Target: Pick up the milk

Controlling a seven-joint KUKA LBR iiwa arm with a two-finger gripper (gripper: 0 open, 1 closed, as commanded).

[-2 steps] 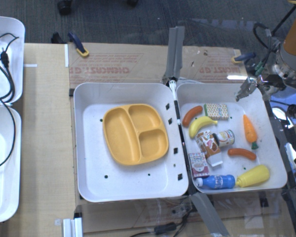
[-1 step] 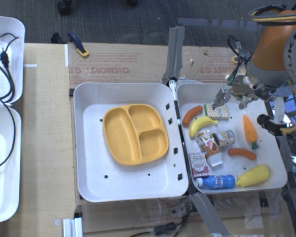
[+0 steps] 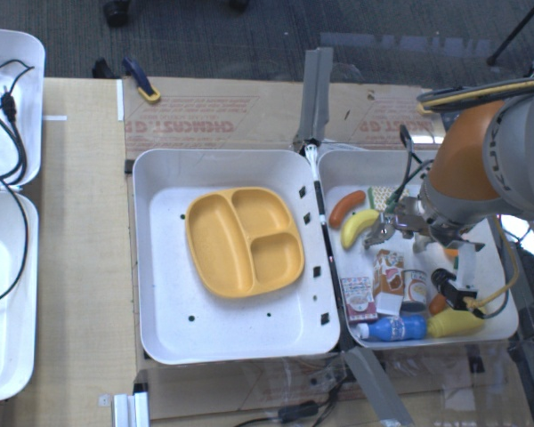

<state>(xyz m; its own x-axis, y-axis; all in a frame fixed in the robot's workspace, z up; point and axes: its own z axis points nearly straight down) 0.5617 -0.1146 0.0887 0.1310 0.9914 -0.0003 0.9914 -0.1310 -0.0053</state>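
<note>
The surface is a pale wooden bench with a sheet of cardboard under two white bins. The left bin lies well to the left of the gripper and holds a yellow divided plate. The right bin sits directly under the arm, whose grey body and orange band come in from the right and cover the bin's far right part.

The gripper hangs low over the upper middle of the right bin; whether it is released or clenched cannot be told, and nothing is seen held in it.

Just left of the gripper lies a banana, and beyond it, up and to the left, a red sausage. Right below the gripper lies the milk, a small printed carton lying flat, apart from the gripper. A second small carton with a dark red label lies below and left of the gripper, beside the milk. A tin can lies just right of the milk. Further below, along the bin's near wall, lie a blue bottle and a yellow lemon-like fruit to its right.
</note>
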